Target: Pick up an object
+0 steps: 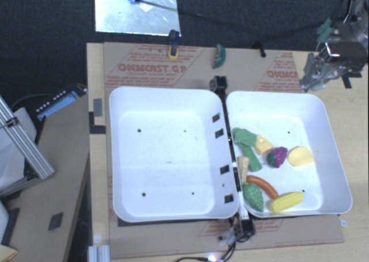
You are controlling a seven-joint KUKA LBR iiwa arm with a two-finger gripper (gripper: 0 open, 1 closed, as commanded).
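Note:
The right bin [323, 134] holds several toy foods bunched in its near left part. Among them are a green leafy piece [244, 138], a purple grape bunch [277, 156], a pale yellow lemon [300, 155], an orange sausage [263, 185], a yellow corn cob [286, 200] and a green vegetable [252, 196]. My gripper [316, 78] hangs at the far right, above the bench just beyond the right bin's back corner, well away from the toys. Nothing shows between its fingers.
The left bin [167, 151] lies beside the right one, joined by a black hinged divider [226, 140]. A clamp [173, 45] and a small green item [219, 54] sit on the cardboard behind the bins. A metal rail [23, 140] stands at the left.

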